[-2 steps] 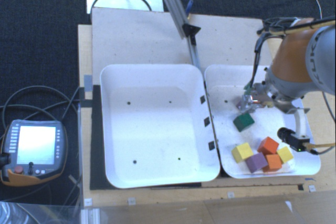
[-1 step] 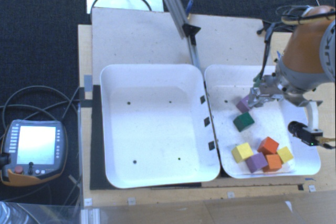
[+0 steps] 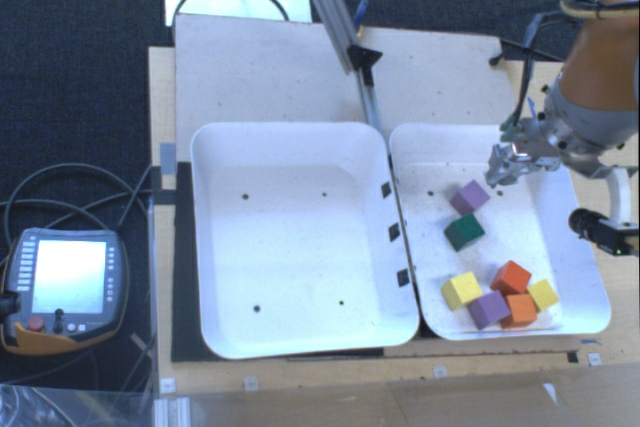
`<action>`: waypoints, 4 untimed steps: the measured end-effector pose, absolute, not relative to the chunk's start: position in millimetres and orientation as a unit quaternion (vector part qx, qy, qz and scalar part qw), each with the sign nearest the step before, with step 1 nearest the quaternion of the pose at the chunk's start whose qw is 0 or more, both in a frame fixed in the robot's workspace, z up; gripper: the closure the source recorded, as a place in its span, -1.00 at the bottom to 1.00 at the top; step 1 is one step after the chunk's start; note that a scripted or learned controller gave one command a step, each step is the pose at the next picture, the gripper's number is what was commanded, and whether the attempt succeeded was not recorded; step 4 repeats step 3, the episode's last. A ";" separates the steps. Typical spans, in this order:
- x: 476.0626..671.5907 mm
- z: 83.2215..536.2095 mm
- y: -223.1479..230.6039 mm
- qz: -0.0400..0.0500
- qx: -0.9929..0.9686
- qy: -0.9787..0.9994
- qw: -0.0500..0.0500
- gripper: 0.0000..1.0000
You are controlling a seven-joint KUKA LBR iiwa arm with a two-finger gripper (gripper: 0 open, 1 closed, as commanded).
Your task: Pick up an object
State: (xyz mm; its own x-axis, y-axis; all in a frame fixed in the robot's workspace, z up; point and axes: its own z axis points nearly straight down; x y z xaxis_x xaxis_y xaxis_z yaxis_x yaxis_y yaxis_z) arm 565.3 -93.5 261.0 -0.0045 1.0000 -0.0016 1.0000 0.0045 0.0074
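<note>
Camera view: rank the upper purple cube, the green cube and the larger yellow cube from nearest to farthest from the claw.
From the claw:
1. Upper purple cube, just below-left of it.
2. Green cube, mid-bin.
3. Larger yellow cube, near the right bin's front.

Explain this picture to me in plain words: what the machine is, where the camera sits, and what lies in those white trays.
A fixed camera looks down at a slant on a bench. The grey and orange robot arm reaches in from the right; its gripper hangs over the right bin, beside a purple block, with nothing seen between its fingers. That bin also holds a green block, two yellow blocks, two orange blocks and a second purple block. The left bin sits alongside. The screen device at left looks like a controller.
</note>
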 end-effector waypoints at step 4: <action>559.0 256.4 56.3 0.001 0.704 0.710 -0.001 1.00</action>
